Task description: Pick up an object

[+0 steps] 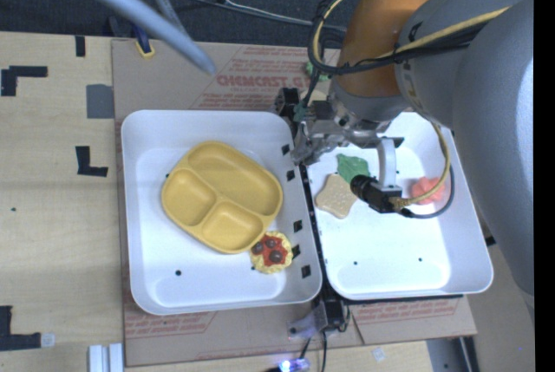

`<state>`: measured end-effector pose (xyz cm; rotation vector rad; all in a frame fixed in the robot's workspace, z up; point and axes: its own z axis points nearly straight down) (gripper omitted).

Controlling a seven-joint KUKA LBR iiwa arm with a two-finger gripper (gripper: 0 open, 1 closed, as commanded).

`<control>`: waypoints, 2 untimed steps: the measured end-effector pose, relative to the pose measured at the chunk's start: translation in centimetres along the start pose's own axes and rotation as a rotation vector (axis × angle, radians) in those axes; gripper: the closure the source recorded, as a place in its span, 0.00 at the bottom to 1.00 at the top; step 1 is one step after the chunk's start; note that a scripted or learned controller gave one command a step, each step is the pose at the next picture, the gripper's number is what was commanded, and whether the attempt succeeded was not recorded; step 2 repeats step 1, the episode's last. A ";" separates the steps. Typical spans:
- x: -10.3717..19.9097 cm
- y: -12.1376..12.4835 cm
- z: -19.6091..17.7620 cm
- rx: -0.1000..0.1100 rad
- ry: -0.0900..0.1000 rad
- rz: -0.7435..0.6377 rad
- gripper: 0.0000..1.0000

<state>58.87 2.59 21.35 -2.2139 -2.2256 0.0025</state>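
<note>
Five loose things in two white bins: the left bin [139, 188] has one smooth yellow divided tray [221, 197] and one small round pizza toy [271, 251] just beside it, the right bin [416, 275] has one tan toast slice [336, 197], one green piece [352, 165] and one pinkish piece [423, 186]. The claw [303, 140] hangs over the wall between them, can't tell if it's open or closed

Flat brown cardboard sheet [173, 84]: red printed lettering [251, 81] along its far edge, upside down, too blurred to read.
</note>
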 end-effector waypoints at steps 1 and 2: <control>4.6 0.2 0.6 -0.001 -0.001 0.002 1.00; 4.6 0.2 0.6 -0.001 -0.001 0.002 1.00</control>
